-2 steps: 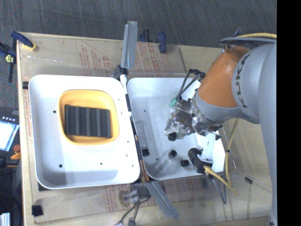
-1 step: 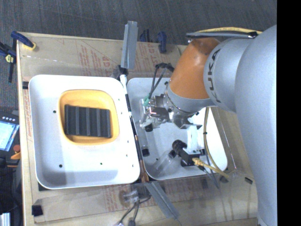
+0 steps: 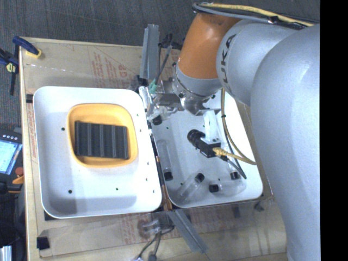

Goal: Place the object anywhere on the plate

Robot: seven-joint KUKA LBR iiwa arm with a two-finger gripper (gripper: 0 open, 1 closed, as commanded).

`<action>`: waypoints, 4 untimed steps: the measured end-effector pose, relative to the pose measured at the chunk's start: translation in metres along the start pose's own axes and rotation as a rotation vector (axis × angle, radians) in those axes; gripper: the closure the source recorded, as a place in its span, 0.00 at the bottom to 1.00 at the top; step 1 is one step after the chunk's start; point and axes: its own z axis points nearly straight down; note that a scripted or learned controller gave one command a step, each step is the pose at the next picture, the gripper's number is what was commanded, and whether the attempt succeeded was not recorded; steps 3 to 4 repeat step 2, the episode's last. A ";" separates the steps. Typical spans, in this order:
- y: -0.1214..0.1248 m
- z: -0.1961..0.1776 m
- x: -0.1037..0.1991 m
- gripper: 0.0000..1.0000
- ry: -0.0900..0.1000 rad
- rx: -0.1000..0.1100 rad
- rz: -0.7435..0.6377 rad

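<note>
Single-arm placement cell, viewed from above at a slant. A yellow, rounded-square plastic plate (image 3: 125,112) lies in the left shallow white bin (image 3: 81,194), towards that bin's far half. A dark grey, ribbed rectangular block (image 3: 103,140) rests flat on the plate, wholly inside its rim and roughly centred.

Right of the plate, across the wall where the two bins meet, the grey arm with its orange band (image 3: 261,80) hangs over the right shallow white bin (image 3: 179,145). Its end effector (image 3: 155,109) sits just inside that bin's far-left corner, well apart from the block. How far it is open cannot be told from this angle, and nothing can be seen in its hold.

Further right of the plate and nearer the viewer, several small clear pieces with black ends (image 3: 191,186) lie on the right bin's floor; their kind is unclear. Both bins stand on a pale wooden surface (image 3: 81,58).

Progress, as judged: if the ribbed block is the object meant, placement looks complete and only clearing the arm is left. If a clear piece is meant, pickup has not begun.
</note>
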 end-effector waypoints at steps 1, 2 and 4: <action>0.023 0.044 0.035 1.00 0.000 0.003 -0.288; 0.023 0.044 0.035 0.00 0.000 0.003 -0.288; 0.023 0.044 0.035 0.00 0.000 0.003 -0.288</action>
